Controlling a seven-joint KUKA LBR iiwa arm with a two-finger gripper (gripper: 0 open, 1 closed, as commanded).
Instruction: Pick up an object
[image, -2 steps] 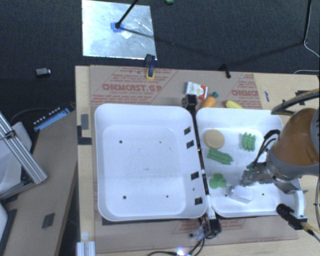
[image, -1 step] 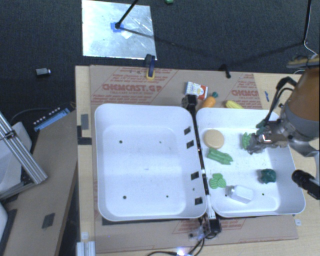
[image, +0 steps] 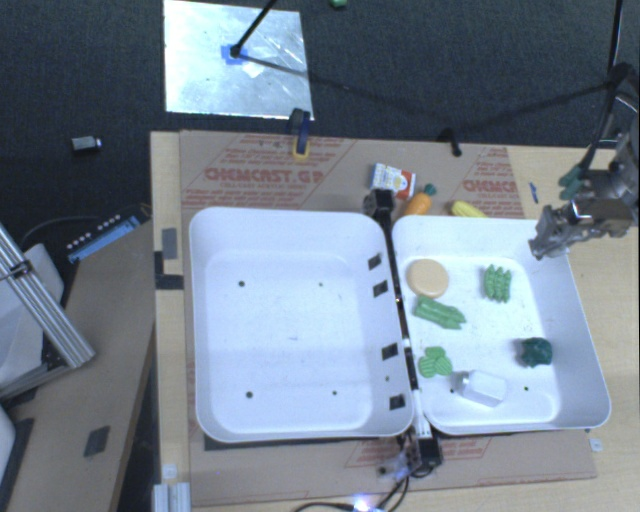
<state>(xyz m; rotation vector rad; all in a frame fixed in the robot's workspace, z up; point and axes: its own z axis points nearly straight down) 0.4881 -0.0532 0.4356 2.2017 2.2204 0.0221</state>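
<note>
We see the gripper (image: 553, 236) at the right edge of the bench, above the upper right rim of the right bin (image: 575, 330). We cannot tell how its grasp stands; nothing visibly sits in it.

In the right bin we note a tan round disc (image: 429, 277), a ridged green piece (image: 497, 283) to its right, a long green pod (image: 439, 314) just below the disc, a leafy green piece (image: 434, 362) near the divider, a dark green lump (image: 536, 351) toward the right wall, and a pale clear piece (image: 480, 387) near the front. All lie apart from the gripper.

The left bin (image: 290, 320) sits alongside, touching at the hinge. Behind the bins, on the cardboard, lie a small carton (image: 390, 180), an orange carrot (image: 417, 203) and a yellow piece (image: 467, 210).
</note>
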